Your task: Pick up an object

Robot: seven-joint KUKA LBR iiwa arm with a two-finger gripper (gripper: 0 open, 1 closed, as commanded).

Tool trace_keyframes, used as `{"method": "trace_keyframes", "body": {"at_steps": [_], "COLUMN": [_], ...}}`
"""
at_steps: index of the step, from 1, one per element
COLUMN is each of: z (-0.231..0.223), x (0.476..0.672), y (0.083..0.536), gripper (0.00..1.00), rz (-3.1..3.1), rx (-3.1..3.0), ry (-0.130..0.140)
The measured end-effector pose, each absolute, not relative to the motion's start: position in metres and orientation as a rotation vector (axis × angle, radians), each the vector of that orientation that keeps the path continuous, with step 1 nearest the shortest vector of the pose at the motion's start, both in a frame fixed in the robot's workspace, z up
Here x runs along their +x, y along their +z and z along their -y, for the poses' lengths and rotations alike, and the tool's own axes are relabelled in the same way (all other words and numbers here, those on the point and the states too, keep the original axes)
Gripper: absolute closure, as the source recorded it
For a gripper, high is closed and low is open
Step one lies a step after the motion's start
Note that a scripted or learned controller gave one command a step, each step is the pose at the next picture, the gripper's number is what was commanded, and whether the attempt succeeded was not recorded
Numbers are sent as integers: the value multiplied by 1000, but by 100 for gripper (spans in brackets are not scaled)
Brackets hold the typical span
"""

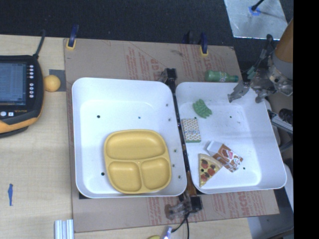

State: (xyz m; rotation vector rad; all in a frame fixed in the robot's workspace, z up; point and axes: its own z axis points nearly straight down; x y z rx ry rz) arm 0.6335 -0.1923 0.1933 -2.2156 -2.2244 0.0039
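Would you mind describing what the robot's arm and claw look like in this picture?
At the picture's right edge the arm shows an orange-brown rounded section above a grey wrist. The claw is grey metal, a boxy cluster with two thin, dark grey fingers that splay outward. A dark rod or cable rises beside the wrist. No markings can be made out; this part is small and blurred.

Two white bins on a cardboard-covered bench

The left white bin (84,98) holds a yellow divided plastic tray (137,160); the two-finger gripper (247,91), seemingly spread, hangs over the right white bin's (249,128) far edge.

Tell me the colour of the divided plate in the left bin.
The divided plate is yellow, seen in the camera view.
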Motion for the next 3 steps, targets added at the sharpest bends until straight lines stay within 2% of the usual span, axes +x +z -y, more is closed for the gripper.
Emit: {"method": "trace_keyframes", "body": {"at_steps": [1, 2, 3], "z": [168, 137, 105], "x": [548, 657, 655], "y": [122, 175, 91], "gripper": [0, 0, 0], "rz": [2225, 2225, 2224], "rx": [-2212, -2218, -2213], "ry": [6, -2, 6]}}
